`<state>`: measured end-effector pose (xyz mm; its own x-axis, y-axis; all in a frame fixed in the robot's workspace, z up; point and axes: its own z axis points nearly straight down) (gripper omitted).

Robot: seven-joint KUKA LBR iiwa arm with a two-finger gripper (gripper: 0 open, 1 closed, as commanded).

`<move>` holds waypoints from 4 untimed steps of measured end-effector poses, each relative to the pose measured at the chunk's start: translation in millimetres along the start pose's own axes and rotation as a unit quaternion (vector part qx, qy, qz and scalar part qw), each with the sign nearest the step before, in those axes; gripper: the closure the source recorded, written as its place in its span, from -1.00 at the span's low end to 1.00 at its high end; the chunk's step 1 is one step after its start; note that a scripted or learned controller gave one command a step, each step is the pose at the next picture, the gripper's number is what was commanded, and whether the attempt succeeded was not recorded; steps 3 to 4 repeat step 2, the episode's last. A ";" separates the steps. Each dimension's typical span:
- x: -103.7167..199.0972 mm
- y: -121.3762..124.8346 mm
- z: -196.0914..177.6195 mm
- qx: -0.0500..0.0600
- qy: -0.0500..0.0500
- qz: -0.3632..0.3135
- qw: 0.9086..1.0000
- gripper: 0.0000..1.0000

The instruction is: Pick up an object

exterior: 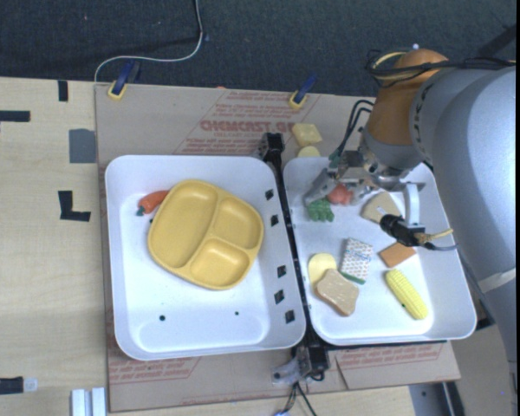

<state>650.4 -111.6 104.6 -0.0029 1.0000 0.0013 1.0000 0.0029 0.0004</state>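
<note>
Camera view: claw [329,187] low in right bin [455,315], over red piece [340,195] and green piece [320,211]; finger state: cannot tell; step, judged: reaching to grasp; next: close on one piece, lift straight.

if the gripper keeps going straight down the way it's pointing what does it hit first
Probably the small red and green toy pieces at the back of the right bin, just below the gripper. Depth is hard to judge from this angle.
</note>
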 end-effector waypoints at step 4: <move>2.7 18.9 8.6 -0.001 -0.002 0.000 1.000 1.00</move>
